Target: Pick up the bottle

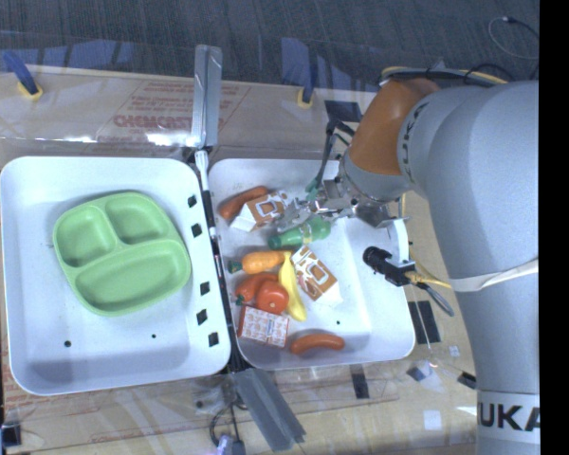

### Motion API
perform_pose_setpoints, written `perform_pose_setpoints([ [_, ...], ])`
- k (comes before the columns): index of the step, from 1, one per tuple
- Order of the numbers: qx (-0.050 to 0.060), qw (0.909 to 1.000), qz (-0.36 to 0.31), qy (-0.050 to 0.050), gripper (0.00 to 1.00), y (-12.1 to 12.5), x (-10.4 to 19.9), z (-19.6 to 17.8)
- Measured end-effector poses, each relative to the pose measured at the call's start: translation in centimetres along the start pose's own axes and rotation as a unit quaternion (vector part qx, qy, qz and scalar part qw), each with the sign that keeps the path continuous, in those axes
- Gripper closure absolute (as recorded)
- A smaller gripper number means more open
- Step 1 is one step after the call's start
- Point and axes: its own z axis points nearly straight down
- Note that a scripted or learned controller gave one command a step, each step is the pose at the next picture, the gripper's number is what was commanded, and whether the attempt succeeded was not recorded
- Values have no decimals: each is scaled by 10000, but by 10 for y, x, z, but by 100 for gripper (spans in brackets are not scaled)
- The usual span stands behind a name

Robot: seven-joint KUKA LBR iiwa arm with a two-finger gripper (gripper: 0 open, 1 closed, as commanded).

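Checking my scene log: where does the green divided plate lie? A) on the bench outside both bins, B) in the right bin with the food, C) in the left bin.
C: the green plate lies in the left bin, apart from the food in the right bin.

Crowded around the green bottle (299,232): sausage (243,201) left, carton (315,275) and carrot (261,261) below; open bin floor to its lower right.

Even overhead light, soft shadows, slight overall blur.
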Motion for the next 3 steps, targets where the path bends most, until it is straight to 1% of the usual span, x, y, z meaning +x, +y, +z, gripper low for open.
perform_pose_setpoints([
  [1,28,10000,-22,9,100,0,1,-7],
  [2,2,9998,-182,3,100,35,20,0],
  [3,2,9998,189,-6,100,42,99,-171],
])
